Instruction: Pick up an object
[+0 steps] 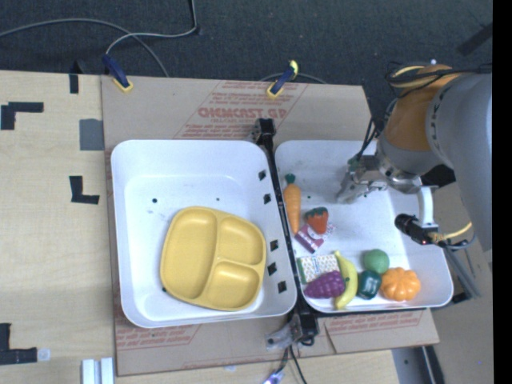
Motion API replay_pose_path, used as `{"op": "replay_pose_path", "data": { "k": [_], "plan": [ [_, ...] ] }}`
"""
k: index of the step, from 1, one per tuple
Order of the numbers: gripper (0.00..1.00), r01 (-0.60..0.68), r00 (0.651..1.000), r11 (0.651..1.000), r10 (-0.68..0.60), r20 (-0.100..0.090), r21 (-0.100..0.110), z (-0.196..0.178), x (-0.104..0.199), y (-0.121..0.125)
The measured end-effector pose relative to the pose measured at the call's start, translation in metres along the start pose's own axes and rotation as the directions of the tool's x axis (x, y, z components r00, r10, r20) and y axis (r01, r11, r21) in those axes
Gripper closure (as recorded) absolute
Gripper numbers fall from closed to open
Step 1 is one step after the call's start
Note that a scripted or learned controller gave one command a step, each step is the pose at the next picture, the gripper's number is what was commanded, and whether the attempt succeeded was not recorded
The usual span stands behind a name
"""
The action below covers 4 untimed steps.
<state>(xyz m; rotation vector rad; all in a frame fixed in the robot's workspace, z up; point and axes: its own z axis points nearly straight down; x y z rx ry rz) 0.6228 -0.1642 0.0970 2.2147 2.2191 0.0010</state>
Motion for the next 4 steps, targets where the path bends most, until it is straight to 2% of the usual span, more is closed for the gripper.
{"op": "replay_pose_path", "data": {
  "k": [1,2,4],
  "plan": [
    [0.00,0.000,1.000,1.000,0.000,0.000,0.000,0.000,0.000,0.000],
    [0.00,0.000,1.000,1.000,0.000,-0.005,0.007,-0.005,0.062,-0.041],
    [0.00,-0.003,1.000,1.000,0.003,0.003,-0.004,0.009,0.067,-0.072]
  ]
}}
